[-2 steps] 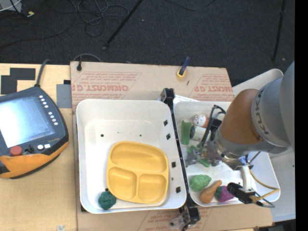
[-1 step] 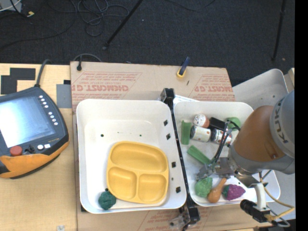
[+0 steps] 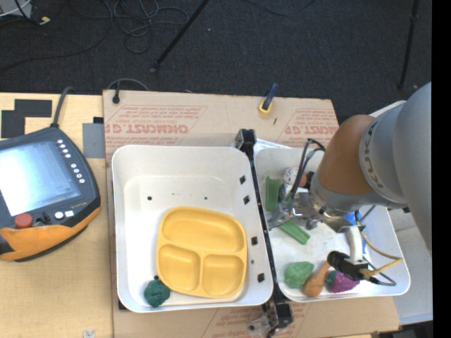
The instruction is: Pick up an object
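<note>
My gripper is down in the right bin, at its left-middle, under the grey arm with its orange band. A green stick lies upright along the bin's left wall, just left of the gripper. A second green stick lies slanted right below the gripper. Near the bin's front edge sit a green lump, an orange carrot-like piece and a purple piece. The wrist hides whatever is directly under the gripper.
The left bin holds a yellow divided plate and a dark green lump at its front left corner. A black divider rail separates the bins. A teach pendant lies on the bench at far left. Cables trail over the right bin.
</note>
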### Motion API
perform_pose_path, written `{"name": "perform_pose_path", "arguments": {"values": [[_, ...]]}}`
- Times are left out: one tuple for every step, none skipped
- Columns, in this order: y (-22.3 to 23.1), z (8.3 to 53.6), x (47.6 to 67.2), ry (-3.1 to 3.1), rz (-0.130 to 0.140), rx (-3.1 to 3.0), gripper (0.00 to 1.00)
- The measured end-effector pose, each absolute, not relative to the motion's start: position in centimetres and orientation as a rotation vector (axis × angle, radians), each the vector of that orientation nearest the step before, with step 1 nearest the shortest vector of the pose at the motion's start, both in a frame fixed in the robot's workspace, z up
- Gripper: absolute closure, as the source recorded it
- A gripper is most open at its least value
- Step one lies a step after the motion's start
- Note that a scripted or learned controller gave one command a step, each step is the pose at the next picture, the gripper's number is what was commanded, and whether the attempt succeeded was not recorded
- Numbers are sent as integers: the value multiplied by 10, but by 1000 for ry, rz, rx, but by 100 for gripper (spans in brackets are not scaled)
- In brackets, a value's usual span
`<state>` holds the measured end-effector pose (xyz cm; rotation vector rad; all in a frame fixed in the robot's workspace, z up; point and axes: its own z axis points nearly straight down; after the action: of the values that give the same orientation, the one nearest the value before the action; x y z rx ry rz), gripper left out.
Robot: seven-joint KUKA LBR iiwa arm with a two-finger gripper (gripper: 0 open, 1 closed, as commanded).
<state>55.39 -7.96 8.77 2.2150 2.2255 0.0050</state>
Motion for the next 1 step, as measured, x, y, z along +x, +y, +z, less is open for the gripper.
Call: {"name": "perform_pose_path", "arguments": {"values": [[-82, 97, 550, 2223, -3, 2226, 100]]}}
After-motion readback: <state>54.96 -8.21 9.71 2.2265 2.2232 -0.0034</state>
